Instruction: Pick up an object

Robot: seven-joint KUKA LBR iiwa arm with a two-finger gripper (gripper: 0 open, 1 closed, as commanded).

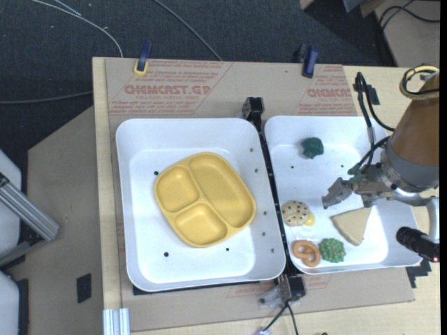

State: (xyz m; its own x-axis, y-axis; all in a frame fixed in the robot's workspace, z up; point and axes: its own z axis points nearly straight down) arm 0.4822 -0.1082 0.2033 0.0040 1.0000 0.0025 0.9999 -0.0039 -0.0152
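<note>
Gripper [334, 195] over right bin [328, 132], nothing held, opening unclear, cheese wedge [351, 225] just beside it

— What can't you make out?
— The arm [419, 138] runs off your right edge, and it covers part of the right bin [328, 128].
— And the pincer [334, 194]?
— Too small; you can't tell how its fingers stand.

A lab: clamped bench board [209, 82], loose cables [84, 19].
</note>
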